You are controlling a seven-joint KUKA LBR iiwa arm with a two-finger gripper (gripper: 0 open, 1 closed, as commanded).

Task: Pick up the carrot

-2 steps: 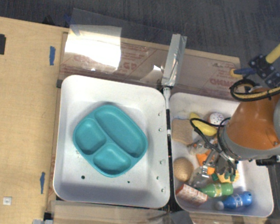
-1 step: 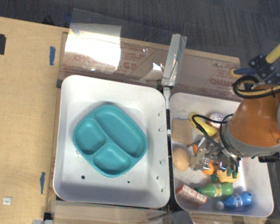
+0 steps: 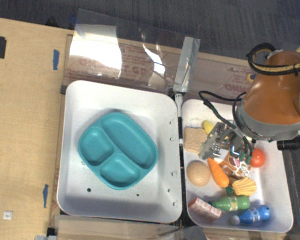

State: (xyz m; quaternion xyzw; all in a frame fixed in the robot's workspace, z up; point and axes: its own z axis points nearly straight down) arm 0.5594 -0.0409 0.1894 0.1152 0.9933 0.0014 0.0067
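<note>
Dark grey carpet runs along the top of the scene, and below it lies the pale wooden bench [image 3: 10,123], marked with black tape corners and small blue tape strips. On the bench sit two shallow white bins side by side: the left bin [image 3: 67,188] and the right bin [image 3: 283,181], their inner walls touching. The grey arm [image 3: 276,96] with its orange band reaches in from the right and hangs over the upper part of the right bin. A teal divided plate [image 3: 118,148] with three compartments lies in the middle of the left bin. The hand [image 3: 225,146] is low over the clutter in the right bin, just above the carrot; whether it is spread or pressed together cannot be told, and nothing is seen pinched in it. The carrot [image 3: 218,172], orange, lies slanted near the middle of the right bin, between a tan round potato-like piece [image 3: 198,173] on its left and a yellow ridged piece [image 3: 243,186] on its right. Below these lie a green bottle-shaped toy [image 3: 232,203], a blue toy [image 3: 253,215] and a small pink-labelled packet [image 3: 205,207]. A red tomato [image 3: 257,158] sits beside the hand, and a slice of bread [image 3: 193,140] lies by the bin's left wall.
</note>
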